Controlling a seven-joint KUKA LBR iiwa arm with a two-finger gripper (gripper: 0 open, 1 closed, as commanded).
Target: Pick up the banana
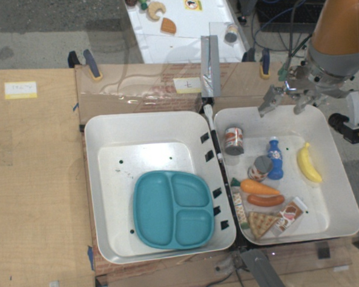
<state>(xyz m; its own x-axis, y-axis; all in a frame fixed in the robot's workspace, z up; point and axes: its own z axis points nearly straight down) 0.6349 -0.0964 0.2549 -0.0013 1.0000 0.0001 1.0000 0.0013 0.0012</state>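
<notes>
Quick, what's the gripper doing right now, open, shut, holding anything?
Gripper: open, holding nothing, above the right bin's far edge; banana lies in the bin.

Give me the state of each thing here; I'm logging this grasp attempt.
Banana: lying free in the right bin.
Gripper: open, holding nothing.
Blue bottle: lying down.
Can: on its side.
Teal tray: flat in the left bin.

A teal divided tray (172,209) lies in the left bin (100,138).
</notes>
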